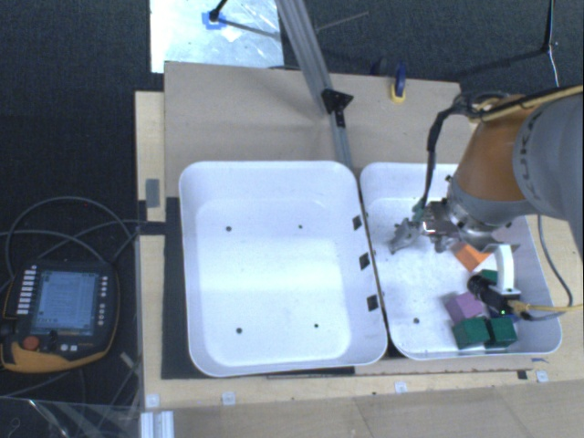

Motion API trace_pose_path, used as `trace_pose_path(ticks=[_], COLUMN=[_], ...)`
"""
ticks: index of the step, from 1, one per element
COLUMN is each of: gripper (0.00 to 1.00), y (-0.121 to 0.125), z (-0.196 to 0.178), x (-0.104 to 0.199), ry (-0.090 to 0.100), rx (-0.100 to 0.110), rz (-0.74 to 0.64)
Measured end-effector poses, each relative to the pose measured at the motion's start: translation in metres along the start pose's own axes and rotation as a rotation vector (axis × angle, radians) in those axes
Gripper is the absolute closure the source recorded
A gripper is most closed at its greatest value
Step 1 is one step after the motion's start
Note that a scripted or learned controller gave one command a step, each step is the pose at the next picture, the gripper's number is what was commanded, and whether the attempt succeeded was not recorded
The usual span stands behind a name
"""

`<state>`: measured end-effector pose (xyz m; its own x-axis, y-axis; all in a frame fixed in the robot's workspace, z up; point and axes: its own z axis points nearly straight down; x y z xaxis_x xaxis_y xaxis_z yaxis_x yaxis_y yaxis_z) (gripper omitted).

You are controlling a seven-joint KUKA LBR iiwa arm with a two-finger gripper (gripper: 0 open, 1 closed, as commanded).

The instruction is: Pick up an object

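My gripper (pixel 404 235) hangs low over the middle of the right bin (pixel 401 327), pointing left over bare white floor. An orange piece (pixel 469 257) lies just right of it, partly under the wrist. A purple block (pixel 464 306) sits nearer the front right corner. Two dark green blocks (pixel 474 334) (pixel 501 331) rest side by side against the front wall. None of these touch the gripper, and nothing shows in it.
The left bin (pixel 196 245) stands beside the right one, sharing a middle wall with black clips (pixel 364 261). A grey pole (pixel 310 53) slants across the bench at the back. A teach pendant (pixel 59 313) lies on the floor at the left.
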<state>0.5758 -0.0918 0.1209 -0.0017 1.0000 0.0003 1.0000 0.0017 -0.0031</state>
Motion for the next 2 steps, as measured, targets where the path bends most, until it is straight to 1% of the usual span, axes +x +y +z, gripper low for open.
trace_pose_path(ticks=[1,2], gripper=[0.00,1.00], y=[0.000,0.002], z=[0.032,0.019], x=[0.000,0.000], ry=[0.000,0.000], rx=[-0.001,-0.006], rz=[-0.001,-0.002])
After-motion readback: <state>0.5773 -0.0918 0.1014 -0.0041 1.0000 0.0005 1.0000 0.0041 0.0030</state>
